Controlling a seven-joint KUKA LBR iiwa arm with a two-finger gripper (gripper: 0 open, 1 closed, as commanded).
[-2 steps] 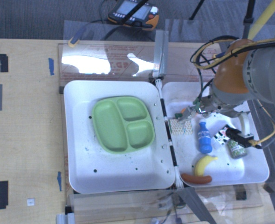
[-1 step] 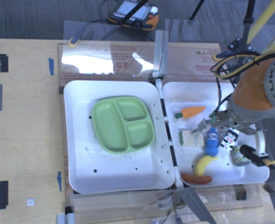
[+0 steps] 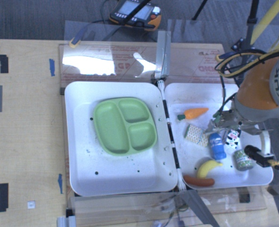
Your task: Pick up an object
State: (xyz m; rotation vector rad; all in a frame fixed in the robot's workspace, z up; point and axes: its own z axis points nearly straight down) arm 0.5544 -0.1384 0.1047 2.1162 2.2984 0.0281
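In the camera view, the gripper [image 3: 221,125] hangs over the right bin [image 3: 196,100], directly above the blue bottle [image 3: 217,146]. The bottle's long axis runs toward the bin's near edge, a cracker [image 3: 195,134] just left. Whether the jaws are parted cannot be told.

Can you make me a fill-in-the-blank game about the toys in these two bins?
1. The green plate lies in the ____ bin.
2. The carrot is coloured ____.
3. The yellow banana lies right beside the red ____.
4. The gripper hovers over the ____ bin.

Missing words: left; orange; sausage; right
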